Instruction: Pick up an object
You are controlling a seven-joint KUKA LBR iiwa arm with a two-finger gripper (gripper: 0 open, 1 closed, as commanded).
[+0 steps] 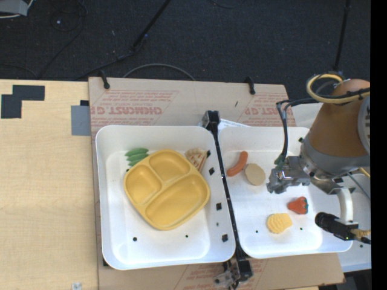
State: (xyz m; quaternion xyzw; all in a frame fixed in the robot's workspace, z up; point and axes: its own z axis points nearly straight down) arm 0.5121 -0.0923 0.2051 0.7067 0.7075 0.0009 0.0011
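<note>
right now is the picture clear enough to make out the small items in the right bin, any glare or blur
In the camera view, lighting is even and soft, with faint shadows under the yellow tray. The white right bin is bright but not blown out. The sausage, beige disc, red piece and yellow piece read clearly; the gripper is dark and slightly soft.

Light wood bench (42,180) carries a printed cardboard sheet (181,104). On the cardboard: left white bin (112,252) and right white bin (302,249), side by side, touching along a black divider (221,186).
</note>
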